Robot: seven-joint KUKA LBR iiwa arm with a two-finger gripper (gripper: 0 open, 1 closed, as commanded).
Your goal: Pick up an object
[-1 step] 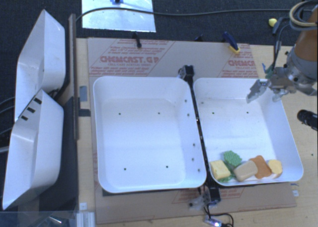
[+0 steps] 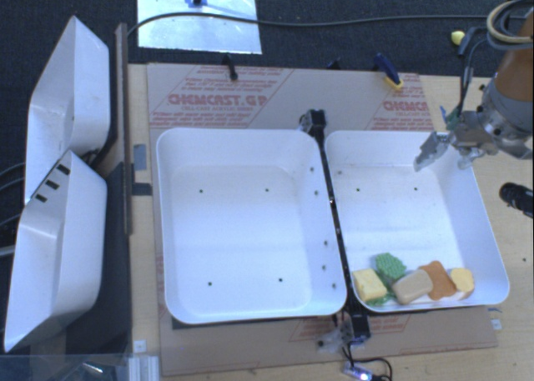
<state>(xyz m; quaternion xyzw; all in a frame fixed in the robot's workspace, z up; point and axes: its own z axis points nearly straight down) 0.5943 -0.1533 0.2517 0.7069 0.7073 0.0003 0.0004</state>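
- Camera view: the bench carries two shallow white bins side by side, the left bin [image 2: 242, 221] and the right bin [image 2: 467, 204], their inner walls meeting along a dark seam that runs down the middle.
- The arm [image 2: 509, 96] comes in at the right edge, its orange band high near the upper right corner, and its wrist sits over the far right rim of the right bin.
- The gripper [image 2: 446, 151] hangs over the far right part of the right bin; one pale finger [image 2: 430, 151] slants down to the left and a second shows just to its right. The jaws stand spread, with nothing between them.
- The objects to pick lie in a tight row along the near wall of the right bin, well apart from the gripper.
- From left to right: a yellow block [image 2: 370, 284], a green knobbly piece [image 2: 389, 267] just behind it, a beige block [image 2: 412, 287], an orange piece [image 2: 437, 278] touching the beige one, and a small yellow piece [image 2: 462, 280] at the right end.
- Both bins rest on a brown board [image 2: 250, 96] printed with red lettering.
- Left of the bench, two more white bins [image 2: 62, 196] lie tilted, one overlapping the other.
- A metal plate [image 2: 198, 4] lies beyond the board on the dark floor.
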